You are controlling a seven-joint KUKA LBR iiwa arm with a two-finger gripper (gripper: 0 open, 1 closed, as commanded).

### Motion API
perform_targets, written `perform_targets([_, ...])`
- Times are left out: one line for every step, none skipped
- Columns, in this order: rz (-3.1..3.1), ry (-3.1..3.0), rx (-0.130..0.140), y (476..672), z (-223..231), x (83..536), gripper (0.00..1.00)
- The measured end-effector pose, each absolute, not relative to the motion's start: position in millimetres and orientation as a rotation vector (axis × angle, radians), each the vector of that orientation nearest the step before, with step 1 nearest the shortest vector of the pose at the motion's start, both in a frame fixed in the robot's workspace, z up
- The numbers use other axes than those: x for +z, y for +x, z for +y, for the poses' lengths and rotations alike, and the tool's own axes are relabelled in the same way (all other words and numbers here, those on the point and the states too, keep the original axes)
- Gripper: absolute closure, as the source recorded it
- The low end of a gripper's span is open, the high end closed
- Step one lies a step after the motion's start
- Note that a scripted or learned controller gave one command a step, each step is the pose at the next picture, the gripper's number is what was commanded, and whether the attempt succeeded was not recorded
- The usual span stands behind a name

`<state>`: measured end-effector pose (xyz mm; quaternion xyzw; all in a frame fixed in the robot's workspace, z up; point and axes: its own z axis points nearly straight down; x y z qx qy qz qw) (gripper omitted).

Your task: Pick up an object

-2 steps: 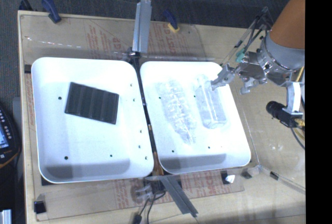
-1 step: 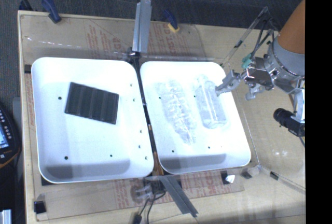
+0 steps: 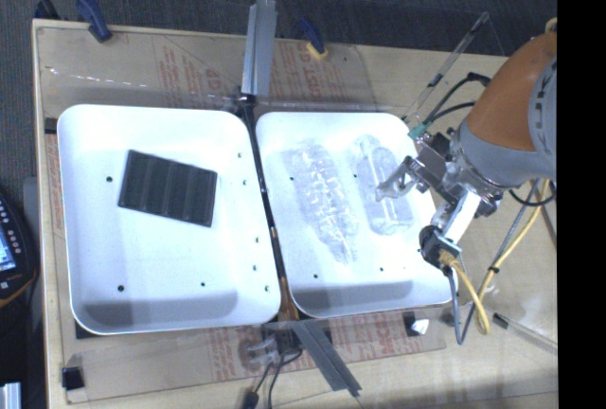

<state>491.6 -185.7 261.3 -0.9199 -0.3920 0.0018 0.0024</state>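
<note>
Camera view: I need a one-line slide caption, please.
Arm's hand over the right bin beside two clear bottles; dark ribbed slab in the left bin.

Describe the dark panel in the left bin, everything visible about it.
The dark panel is a flat, dark grey rectangle with faint stripes crossing its short width, like ribs or slats. Its material cannot be told. It lies flat on the floor of the left bin, in the upper-left part, turned slightly clockwise from the bin's edges. Nothing else touches it, and it stands apart from the walls.
</note>
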Motion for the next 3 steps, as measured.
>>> perform_targets([-0.481,-3.099,0.007,477.0,-169,231,0.0])
perform_targets([-0.743,-3.052,0.0,478.1,-168,257,0.0])
perform_targets([-0.331,-3.122,0.005,502.8,-54,272,0.0])
